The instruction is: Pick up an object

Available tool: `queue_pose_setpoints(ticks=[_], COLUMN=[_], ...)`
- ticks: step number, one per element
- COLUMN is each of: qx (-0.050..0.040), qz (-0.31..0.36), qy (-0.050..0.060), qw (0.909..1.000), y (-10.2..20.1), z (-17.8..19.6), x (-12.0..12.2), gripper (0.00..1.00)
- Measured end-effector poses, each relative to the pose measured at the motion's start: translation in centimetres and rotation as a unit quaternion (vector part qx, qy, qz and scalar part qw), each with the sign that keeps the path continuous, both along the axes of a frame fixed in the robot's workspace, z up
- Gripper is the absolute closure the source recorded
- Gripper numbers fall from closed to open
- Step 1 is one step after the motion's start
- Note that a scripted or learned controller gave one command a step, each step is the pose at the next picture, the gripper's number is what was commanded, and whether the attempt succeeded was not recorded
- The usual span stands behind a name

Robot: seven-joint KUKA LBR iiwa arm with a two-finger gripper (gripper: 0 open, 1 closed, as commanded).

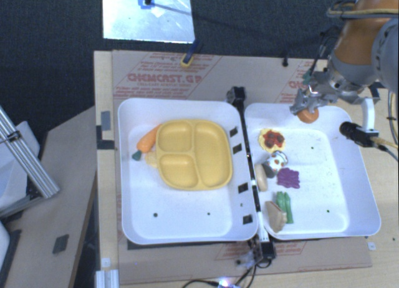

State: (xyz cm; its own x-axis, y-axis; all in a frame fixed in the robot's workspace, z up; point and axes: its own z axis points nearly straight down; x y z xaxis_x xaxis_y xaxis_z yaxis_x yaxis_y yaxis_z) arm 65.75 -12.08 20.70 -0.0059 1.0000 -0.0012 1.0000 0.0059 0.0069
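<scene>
Dark carpet all round from where I'm watching, with a cardboard sheet (187, 75) laid over the worktop (68, 156) and two shallow glossy white bins sitting on it side by side. The grey arm (365, 37) with its orange band comes in top right, and the jaws (307, 105) hang over the far rim of the right bin (336, 174). Pressed right up under them is a small round orange thing (308, 116), smooth, looks like a plastic fruit. I honestly can't tell if the jaws are open or clamped on it, the metal bits blur together.

Below and a bit left of the jaws there's a row of toy food: a flat yellow piece with red topping (272, 138), a purple knobbly bunch (288, 177), something green (285, 202) and a tan slice (275, 216). Well off to the left, in the left bin (181, 224), a matte yellow three-compartment plate (190, 154) with a toy carrot (146, 141) touching its edge.
</scene>
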Motion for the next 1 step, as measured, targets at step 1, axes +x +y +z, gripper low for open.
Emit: queue_pose_setpoints(ticks=[1], qx=[0.0006], qz=[0.000], qy=[0.001], qw=[1.0000], y=[0.03], z=[1.90], x=[0.12], gripper=[1.00])
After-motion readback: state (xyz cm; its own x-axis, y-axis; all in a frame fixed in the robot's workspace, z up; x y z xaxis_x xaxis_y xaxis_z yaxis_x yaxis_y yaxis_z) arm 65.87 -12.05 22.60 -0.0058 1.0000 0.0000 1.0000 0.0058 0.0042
